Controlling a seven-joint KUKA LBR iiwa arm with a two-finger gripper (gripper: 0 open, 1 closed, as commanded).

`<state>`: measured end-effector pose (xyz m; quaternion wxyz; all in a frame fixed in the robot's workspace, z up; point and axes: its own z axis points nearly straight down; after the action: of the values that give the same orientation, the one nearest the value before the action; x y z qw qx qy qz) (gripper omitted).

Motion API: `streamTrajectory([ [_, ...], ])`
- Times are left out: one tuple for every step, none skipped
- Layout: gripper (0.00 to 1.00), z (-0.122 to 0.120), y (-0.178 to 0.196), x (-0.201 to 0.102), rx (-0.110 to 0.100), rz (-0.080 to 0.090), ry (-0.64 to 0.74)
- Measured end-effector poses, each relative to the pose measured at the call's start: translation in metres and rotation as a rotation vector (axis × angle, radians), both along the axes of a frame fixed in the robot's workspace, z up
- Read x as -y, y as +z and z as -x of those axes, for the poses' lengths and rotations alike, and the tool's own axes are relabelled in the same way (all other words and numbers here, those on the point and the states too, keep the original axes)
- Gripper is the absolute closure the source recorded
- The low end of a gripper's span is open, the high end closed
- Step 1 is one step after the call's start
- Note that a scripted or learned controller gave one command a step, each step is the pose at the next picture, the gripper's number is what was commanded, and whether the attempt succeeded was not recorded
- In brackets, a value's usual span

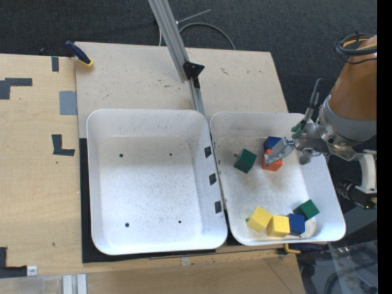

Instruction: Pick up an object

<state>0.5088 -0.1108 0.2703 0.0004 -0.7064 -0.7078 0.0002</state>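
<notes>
The right bin (318,182) holds several small blocks. A dark green block (245,161) lies near its middle left. A blue block (271,144) and an orange-red block (272,163) sit close together in the upper middle. My gripper (283,150) reaches in from the right, its tip right against these two blocks and partly covering them. I cannot make out whether either block is held. Along the front wall lie two yellow blocks (260,218) (280,225), a second blue block (296,224) and a green block (306,209).
The left bin (147,182) stands beside the right one, sharing a raised rim between them. A slanted metal rail (174,35) crosses the bench behind the bins. The arm's orange band (358,84) hangs over the right bin's right edge.
</notes>
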Motion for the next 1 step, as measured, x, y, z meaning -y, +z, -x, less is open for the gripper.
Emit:
streamTrajectory([
  [0.00,0.0000,0.0000,0.0003,0.000,0.000,0.000],
])
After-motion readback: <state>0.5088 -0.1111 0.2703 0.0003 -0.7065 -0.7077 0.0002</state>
